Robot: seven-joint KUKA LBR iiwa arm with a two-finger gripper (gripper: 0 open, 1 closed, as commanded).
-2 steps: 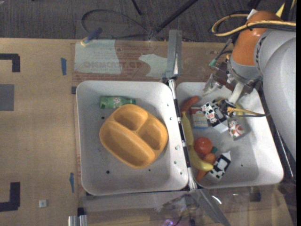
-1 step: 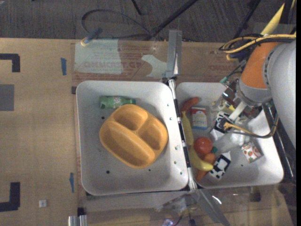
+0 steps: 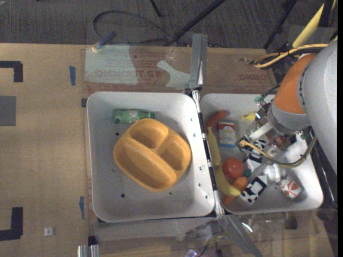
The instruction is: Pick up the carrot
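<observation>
The carrot [image 3: 239,183] is a small orange piece near the front of the right bin [image 3: 311,197]. It lies just below a red tomato [image 3: 232,167] and against the tip of a banana [image 3: 217,159]. Part of it seems tucked under the banana's end. My gripper [image 3: 263,143] hangs over the middle of the right bin, up and to the right of the carrot and apart from it. Nothing shows between its fingers.
Around the carrot lie a black-and-white patterned block [image 3: 253,189], a small white bottle [image 3: 290,187], a little carton [image 3: 226,133] and a reddish sausage [image 3: 217,118]. The left bin [image 3: 102,197] holds a yellow divided plate [image 3: 152,154] and a green packet [image 3: 133,115].
</observation>
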